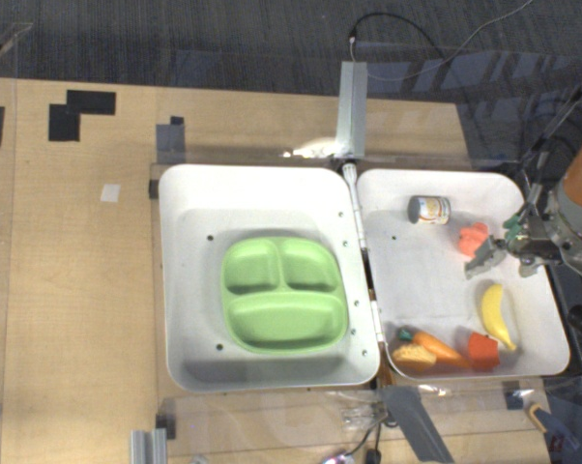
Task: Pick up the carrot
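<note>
Overhead view of the table (69, 288) with two white bins side by side. The left bin (189, 259) holds a green divided plate (283, 293). The carrot (438, 346) lies in the right bin (407, 269), near its front wall, between a yellowish item (413, 357) that it touches at its leafy end and a red block (482, 350) near its tip. A banana (496, 317), a pink item (473, 238) and a small can (429, 209) lie farther back in that bin.

The carrot's long axis runs roughly left to right, slanting slightly toward the front at the right. The thick green-topped end points left; the tapered tip points right toward the red block.

It is probably a light, rigid toy with a smooth, somewhat slippery skin. The taper suggests a grasp across the thicker middle, fingers closing perpendicular to the long axis; neighbours crowd both ends.

The end effector (492, 252) hangs over the right bin's back right part, near the pink item and well apart from the carrot. Whether it is spread or pressed together cannot be told.
</note>
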Available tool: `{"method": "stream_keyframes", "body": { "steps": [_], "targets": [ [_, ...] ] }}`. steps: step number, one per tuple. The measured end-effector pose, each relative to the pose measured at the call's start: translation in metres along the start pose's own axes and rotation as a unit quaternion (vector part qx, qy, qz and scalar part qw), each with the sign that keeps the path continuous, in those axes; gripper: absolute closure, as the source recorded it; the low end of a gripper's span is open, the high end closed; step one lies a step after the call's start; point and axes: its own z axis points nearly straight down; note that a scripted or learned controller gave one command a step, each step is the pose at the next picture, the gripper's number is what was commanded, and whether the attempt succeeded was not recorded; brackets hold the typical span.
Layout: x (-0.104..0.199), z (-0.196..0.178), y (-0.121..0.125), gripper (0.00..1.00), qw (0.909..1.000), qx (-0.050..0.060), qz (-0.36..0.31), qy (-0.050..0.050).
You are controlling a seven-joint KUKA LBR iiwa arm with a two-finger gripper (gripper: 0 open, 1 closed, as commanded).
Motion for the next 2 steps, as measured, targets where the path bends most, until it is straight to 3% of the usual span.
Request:
{"method": "stream_keyframes", "body": {
  "steps": [1,2],
  "targets": [
    [0.038,0.096,-0.013,0.00,1.0000,0.001,-0.007,0.000],
    [0.041,0.147,-0.010,0.00,0.9969,-0.005,-0.078,-0.001]
  ]
}}
